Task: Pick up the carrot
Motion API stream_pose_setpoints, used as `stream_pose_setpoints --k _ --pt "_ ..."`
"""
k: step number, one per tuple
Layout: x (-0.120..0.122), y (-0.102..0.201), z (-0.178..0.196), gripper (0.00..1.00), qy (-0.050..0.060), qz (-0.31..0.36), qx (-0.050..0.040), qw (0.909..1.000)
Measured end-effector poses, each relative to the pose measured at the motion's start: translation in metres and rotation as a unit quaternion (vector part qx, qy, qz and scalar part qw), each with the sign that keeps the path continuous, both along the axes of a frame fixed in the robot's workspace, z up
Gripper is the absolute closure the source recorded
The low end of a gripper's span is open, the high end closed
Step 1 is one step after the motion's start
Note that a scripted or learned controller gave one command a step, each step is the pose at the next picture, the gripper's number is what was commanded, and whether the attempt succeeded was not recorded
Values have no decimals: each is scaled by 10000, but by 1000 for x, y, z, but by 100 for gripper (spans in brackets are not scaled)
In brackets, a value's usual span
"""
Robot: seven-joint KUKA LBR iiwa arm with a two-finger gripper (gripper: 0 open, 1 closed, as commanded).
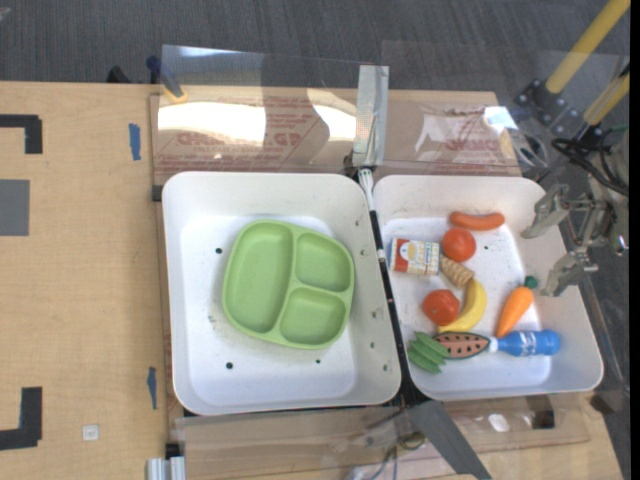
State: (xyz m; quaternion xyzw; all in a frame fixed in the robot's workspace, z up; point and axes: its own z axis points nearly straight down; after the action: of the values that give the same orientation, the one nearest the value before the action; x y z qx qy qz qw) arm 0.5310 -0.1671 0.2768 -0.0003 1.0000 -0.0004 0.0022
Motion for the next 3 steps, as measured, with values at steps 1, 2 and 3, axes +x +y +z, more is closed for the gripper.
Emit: stream_pose_setpoints --k 1,2,3 --pt "-15 27 -176 0 39 469 15 9989" --pt "-7 -13 -187 0 -38 -774 7 9970" --pt "-4 -12 -174 100 -100 -763 -8 9970"
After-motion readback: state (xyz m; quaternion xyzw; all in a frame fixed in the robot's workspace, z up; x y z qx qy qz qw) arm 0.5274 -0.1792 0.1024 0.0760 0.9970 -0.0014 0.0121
